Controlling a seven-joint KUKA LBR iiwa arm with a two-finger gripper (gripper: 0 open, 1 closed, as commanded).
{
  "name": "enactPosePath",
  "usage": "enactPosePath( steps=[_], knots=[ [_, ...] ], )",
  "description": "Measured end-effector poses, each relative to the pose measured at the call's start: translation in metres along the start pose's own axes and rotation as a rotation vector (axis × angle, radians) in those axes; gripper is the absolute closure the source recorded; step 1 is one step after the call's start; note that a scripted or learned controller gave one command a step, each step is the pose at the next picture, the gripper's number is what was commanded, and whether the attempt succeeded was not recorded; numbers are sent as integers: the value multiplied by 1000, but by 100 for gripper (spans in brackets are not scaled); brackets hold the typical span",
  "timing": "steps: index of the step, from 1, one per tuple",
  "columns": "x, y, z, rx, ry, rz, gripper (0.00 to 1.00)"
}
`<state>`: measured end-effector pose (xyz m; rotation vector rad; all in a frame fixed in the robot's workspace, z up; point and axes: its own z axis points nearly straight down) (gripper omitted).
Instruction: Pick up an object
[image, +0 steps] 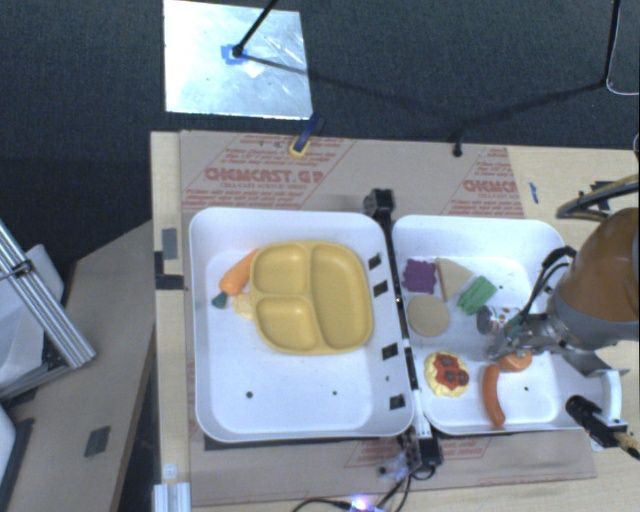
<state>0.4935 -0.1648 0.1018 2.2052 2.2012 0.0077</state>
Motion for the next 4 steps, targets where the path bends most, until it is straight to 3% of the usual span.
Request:
enactPosePath(
  steps=[1,2,3,4],
  knots=[
    [0,5,-43,16,13,-6,100],
    [1,9,-107,15,13,-6,100],
    [1,11,-123,17,13,-6,100],
    [55,6,-118,20,16,-11,100]
  ],
)
